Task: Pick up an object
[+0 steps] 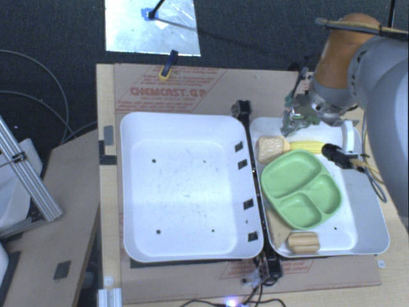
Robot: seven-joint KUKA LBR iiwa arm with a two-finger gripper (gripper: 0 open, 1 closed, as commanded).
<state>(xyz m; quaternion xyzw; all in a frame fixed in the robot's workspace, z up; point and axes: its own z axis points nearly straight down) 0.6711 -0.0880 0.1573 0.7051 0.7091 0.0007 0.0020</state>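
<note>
Corn lies at the far end of the right bin, just beside a tan block and against the green tray; gripper hangs just above it, likely poised for a grab, jaw state cannot be told. A bread roll sits at the near end. Left bin holds no objects.

Dark carpeted floor around a wooden bench, topped by a cardboard sheet printed in red. Shiny metal plate lying on the floor beyond. Aluminium frame rail at left, black cables looping nearby.
</note>
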